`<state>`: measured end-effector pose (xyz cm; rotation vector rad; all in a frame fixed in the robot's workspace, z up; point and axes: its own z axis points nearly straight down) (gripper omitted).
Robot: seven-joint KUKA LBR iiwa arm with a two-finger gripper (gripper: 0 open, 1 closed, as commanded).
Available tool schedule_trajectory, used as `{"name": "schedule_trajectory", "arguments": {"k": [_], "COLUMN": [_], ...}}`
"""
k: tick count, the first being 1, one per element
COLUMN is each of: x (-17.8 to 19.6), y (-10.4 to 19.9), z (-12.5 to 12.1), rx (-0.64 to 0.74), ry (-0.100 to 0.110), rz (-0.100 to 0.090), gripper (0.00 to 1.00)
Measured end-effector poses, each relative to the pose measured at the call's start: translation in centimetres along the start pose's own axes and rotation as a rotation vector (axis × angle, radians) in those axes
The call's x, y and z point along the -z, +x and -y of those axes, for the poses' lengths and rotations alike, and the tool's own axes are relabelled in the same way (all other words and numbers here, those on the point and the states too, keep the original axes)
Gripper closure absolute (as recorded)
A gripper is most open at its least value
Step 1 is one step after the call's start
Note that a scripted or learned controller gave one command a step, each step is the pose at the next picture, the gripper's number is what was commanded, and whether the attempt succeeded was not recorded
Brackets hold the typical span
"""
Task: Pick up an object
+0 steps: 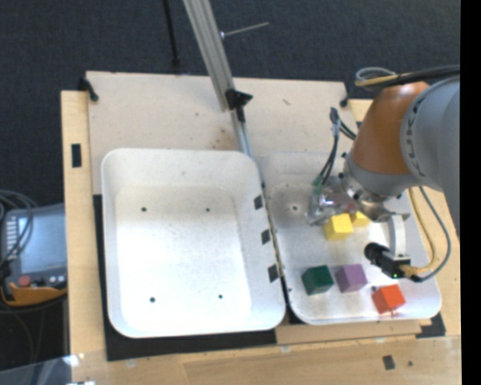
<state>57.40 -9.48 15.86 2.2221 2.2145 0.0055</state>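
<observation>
Blocks lie in the right bin (301, 184), and the gripper (334, 208) hangs over the upper middle of that bin. Nearest the camera, along the bin's lower edge, sits the orange block (389, 297), close to the lower right corner. Just up and left of it is the purple block (352, 277), and beside that, further left, the green block (317, 279); these two are close together but a sliver of white floor shows between them. Further up lies the yellow block (339, 227), directly at the gripper's lower edge, so close that the two appear to touch or overlap. A second yellow patch shows just to the right of it, partly hidden under the wrist. Whether the gripper is clamped on anything cannot be told, since its tips are lost against the metal and cables. Above it rises the arm (401, 139), its orange band over the bin's upper right. The left bin (112, 175) lies well apart from the gripper. Beyond the bins, a slanted metal rail (208, 38) runs up and away across the bench (160, 107).
</observation>
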Motion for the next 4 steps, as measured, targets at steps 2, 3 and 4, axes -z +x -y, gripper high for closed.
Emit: {"name": "schedule_trajectory", "arguments": {"k": [2, 3, 4], "x": [5.6, 7.0, 6.3], "y": [5.2, 9.5, 15.0], "z": [-3.0, -4.7, -6.2], "rx": [0.011, 0.011, 0.011], "ry": [0.002, 0.002, 0.004], "rz": [-0.002, -0.002, -0.001], "gripper": [1.0, 1.0, 1.0]}}
